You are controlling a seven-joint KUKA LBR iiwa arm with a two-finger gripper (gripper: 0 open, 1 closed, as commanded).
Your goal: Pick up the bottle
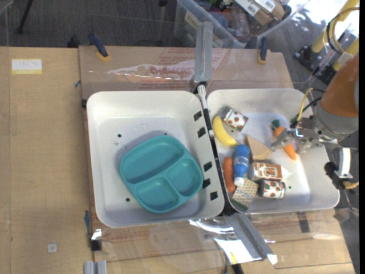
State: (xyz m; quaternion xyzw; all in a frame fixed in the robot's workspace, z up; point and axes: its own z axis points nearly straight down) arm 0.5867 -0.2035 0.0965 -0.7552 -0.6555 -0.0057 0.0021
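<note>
Teal three-compartment plastic plate [161, 173] flat in left white bin [97, 153], out of the way. Small clear bottle with blue cap and label [241, 163] lying in right white bin [319, 196], wedged between yellow banana [223, 132] at 11 o'clock and printed cartons [267, 170] at 4 o'clock. Gripper [292, 137] at bottle's 2 o'clock, low in clutter, nothing visibly held; can't tell jaw opening.

The counter [40, 153] looks like matt, pale wood. Both white bins [102, 153] seem smooth plastic with a soft sheen. The teal divided plate [161, 174] is smooth, slightly glossy plastic. The bottle [241, 163] looks like clear plastic with a shiny blue label. The banana [223, 133] appears waxy.
</note>
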